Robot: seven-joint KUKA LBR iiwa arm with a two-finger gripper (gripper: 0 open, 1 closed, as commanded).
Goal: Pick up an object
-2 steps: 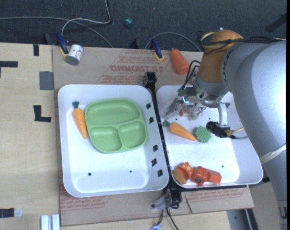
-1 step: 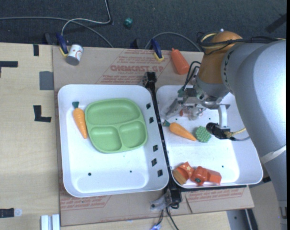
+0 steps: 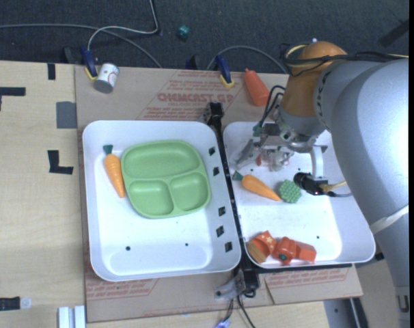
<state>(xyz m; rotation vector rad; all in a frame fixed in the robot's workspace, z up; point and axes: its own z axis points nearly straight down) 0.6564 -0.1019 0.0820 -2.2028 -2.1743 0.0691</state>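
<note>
Carrot (image 3: 260, 187), the orange toy one with the green knobbly top, lies on its side in the right bin (image 3: 343, 241), just below and in front of the claw (image 3: 265, 150). It looks like light, hard plastic, smooth and tapered, so I'd judge it likely to slip or roll if pinched near the thin tip; the thicker middle, taken across its width, seems the safer hold. The claw hangs low over the bin floor just above the carrot, but with the wrist and cables crowding it I cannot tell whether its fingers are apart or together, and nothing visibly sits between them. Further from the claw, past the carrot, a cluster of red and orange toy pieces (image 3: 283, 248) rests by the bin's near wall
</note>
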